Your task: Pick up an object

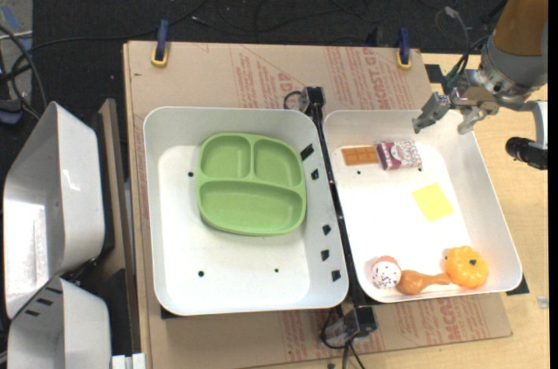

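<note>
divided plate [252, 184] in left bin [166, 210]

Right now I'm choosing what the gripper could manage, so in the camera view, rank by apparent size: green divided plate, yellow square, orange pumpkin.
Largest to smallest:
1. green divided plate, by far
2. yellow square and orange pumpkin: too alike to rank

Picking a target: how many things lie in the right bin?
4 that I can make out: a snack packet near the far edge, a yellow square mid-bin, an orange gourd and a speckled ball at the near edge.
</note>
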